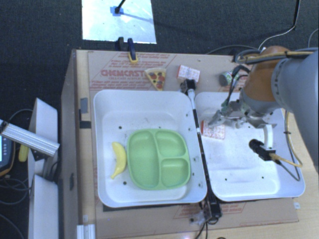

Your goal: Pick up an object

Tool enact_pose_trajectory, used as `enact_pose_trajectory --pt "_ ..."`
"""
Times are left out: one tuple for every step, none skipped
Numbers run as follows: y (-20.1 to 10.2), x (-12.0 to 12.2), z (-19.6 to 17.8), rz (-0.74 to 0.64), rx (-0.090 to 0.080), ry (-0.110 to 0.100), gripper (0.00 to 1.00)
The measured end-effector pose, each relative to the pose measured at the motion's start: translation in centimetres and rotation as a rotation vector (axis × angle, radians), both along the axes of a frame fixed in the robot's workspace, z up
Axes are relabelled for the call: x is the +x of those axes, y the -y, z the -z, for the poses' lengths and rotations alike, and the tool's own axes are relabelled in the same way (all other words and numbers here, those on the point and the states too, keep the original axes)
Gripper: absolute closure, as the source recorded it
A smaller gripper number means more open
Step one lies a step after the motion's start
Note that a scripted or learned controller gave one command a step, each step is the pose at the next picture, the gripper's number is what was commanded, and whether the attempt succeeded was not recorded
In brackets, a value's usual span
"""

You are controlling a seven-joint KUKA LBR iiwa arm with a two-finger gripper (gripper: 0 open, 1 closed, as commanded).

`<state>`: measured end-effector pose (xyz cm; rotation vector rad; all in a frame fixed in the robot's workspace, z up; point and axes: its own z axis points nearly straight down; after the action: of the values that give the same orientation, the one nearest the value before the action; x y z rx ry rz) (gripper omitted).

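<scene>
- While the grey arm [294,78] is reaching in from the right, the gripper [225,117] is hanging low over the upper left part of the right bin [249,185]; from this angle I cannot tell whether it is open or closed.
- Just below and to the left of the gripper, a small flat packet [213,132] (white with red print) is lying on the floor of that bin, near the wall it shares with the left bin [107,133].
- The packet's long axis is running roughly across the view. One short end is pointing at the dividing wall and the other back toward the gripper. Whether the gripper is touching it is not clear.
- Across the wall, a green divided plate [158,158] is sitting flat in the lower middle of the left bin. Its one long compartment is lying on the left, and two smaller ones are stacking up on the right.
- A yellow banana [118,159] is lying just beside the plate's left edge. Its long axis is running up and down the view, its bow is swelling toward the plate, and both tips are pointing away to the left.
- Beyond the bins, on the cardboard bench top [124,69], a toy pizza slice [156,77] is lying with its tip pointing down toward the left bin.
- A red-and-white card [188,72] is resting just to the right of the slice.
- A blue-and-yellow clamp [130,50] is gripping the bench's far edge.
</scene>
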<state>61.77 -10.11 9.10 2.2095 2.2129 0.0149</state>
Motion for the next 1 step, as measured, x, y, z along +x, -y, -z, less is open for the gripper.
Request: enact_pose_trajectory --pt "3.11 5.18 0.54 -0.002 0.002 -0.013 0.00"
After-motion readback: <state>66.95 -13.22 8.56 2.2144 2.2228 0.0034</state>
